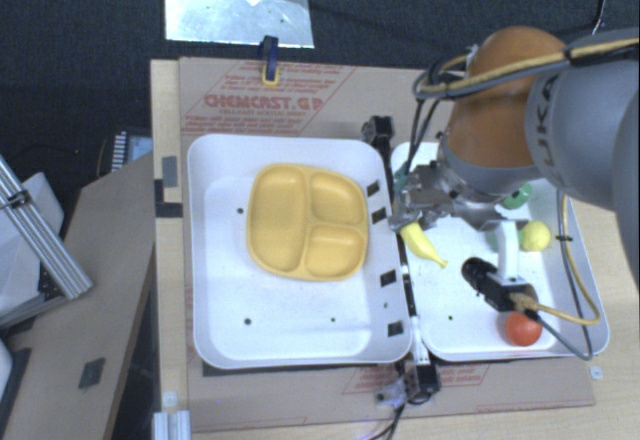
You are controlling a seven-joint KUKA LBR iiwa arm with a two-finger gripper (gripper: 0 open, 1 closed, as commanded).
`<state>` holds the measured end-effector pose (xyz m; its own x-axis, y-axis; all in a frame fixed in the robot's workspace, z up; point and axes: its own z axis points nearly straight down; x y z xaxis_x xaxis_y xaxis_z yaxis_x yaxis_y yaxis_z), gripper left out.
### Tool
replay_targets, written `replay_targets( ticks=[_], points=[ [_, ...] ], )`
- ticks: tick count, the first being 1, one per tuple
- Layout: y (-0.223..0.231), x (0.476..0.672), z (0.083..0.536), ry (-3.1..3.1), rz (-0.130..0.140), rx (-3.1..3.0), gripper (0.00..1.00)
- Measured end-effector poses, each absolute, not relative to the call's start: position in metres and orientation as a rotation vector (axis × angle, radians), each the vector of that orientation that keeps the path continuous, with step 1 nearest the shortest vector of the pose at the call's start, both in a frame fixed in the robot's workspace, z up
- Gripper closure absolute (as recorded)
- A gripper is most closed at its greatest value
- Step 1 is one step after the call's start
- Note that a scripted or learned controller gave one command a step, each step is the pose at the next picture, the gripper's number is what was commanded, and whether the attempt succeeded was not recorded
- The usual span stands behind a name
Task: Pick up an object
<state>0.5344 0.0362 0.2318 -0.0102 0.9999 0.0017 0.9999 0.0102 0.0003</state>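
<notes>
Camera view: arm (565, 123) is down over the right bin (455, 323), with the jaws at its left wall, right at the upper end of the banana (427, 246). The banana looks to be lying on the bin floor, so nothing is lifted yet. Can't tell if the jaws are released or clenched; the wrist hides them. Lemon (535, 235) and red fruit (522, 328) lie apart, untouched. Plate (305, 220) sits in the left bin (230, 318). My read: approach done, grasp and lift still to do.

Shows a yellow tray (305, 220) in the left bin (290, 320) and, under the arm (585, 128) in the right bin (452, 326), a banana (425, 244), lemon (536, 235) and red ball (522, 328).
</notes>
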Motion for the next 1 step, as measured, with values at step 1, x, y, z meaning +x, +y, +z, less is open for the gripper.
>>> replay_targets(
  ticks=[1],
  points=[
    [0.0935, 0.5277, 0.2202, -2.232, -0.002, -2.208, 1.00]
  ],
)
